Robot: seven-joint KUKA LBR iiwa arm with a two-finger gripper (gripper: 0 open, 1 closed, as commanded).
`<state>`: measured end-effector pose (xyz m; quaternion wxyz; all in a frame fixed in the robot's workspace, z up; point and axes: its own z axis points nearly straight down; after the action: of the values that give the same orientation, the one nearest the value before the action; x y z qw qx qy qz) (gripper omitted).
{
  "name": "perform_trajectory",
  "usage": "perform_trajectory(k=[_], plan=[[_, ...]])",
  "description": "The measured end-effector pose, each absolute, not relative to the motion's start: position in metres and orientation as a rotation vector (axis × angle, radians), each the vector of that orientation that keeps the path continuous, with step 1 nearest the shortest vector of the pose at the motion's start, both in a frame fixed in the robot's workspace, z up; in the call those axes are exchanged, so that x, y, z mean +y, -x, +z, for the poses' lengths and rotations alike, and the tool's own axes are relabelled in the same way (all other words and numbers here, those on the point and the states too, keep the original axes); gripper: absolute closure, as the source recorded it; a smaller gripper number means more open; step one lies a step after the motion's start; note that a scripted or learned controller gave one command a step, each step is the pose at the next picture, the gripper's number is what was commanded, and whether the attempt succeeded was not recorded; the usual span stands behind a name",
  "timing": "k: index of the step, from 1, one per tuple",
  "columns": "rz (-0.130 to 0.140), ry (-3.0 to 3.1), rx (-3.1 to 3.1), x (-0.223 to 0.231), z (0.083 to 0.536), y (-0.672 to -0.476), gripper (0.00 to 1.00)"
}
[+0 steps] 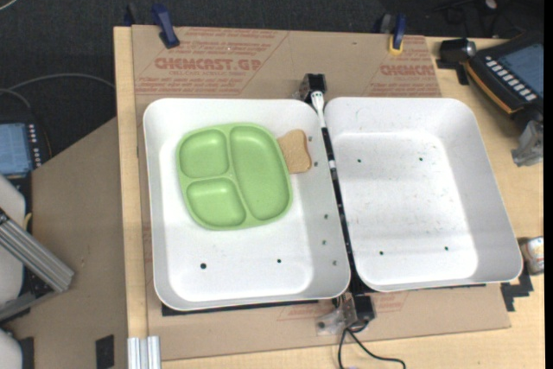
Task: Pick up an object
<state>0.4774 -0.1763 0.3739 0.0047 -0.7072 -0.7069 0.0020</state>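
Note:
A light green divided plate [233,176] with three compartments lies in the left white bin [242,272], toward its upper left. A small tan piece shaped like a slice of bread [296,151] rests against the plate's right rim, near the wall between the bins. The right white bin [415,264] has only dark specks on its floor.
Both bins sit on a cardboard sheet [259,56] held by blue clamps [164,26] at the back edge. A pendant with a screen [510,73] lies at the far right. Cables and a metal rail [34,255] are at the left.

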Motion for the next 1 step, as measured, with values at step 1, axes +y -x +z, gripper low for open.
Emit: perform_trajectory(k=[1], plan=[[-0.004,2.228,-2.228,-0.2032,0.429,-0.5113,1.0]])
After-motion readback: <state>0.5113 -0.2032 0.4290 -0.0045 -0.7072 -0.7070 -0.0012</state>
